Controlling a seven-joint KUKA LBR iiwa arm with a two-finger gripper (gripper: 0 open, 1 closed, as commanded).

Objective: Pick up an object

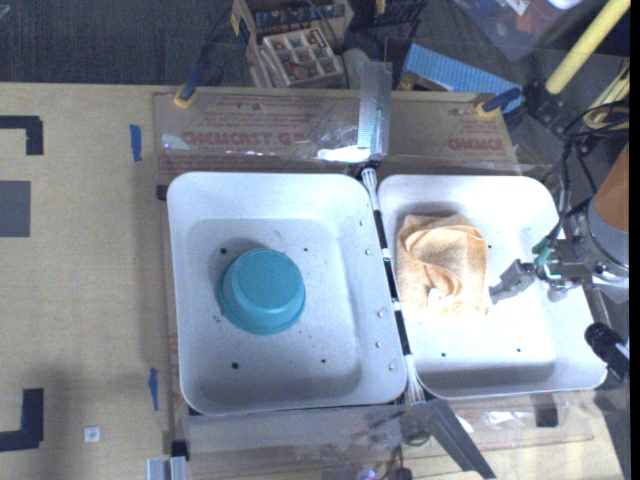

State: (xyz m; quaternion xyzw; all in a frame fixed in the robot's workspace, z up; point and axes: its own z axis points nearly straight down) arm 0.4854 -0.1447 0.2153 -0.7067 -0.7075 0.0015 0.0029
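Two bins: shallow white trays sit side by side on a tan bench [80, 298], seen from above at a slant.
Left bin [200, 203]: holds a teal bowl [262, 290], turned upside down, resting on the floor of the bin a little left of centre. Small dark specks dot the white floor around it.
Right bin [520, 193]: holds a cloth [443, 266], tan and crumpled, lying in the left half of the bin, close to the wall it shares with the other bin.
Arm [612, 223]: grey, entering from the right edge of the view, with an orange patch showing at the edge. It reaches over the right side of the right bin.
Claw [503, 282]: dark fingers point left toward the cloth, just beside its right edge, low over the bin floor. Nothing can be seen between the fingers. They are small and blurred, so whether they are spread or pressed together cannot be told.
Cloth and claw: the fingertips sit very near the cloth's lower right corner; whether they touch it cannot be told.
Bowl and claw: well apart, in different bins.
Behind the bins: a clear plastic sheet [260, 136] with red lettering lies flat along the far side, and a box [297, 48] of small items stands beyond it on the dark floor.
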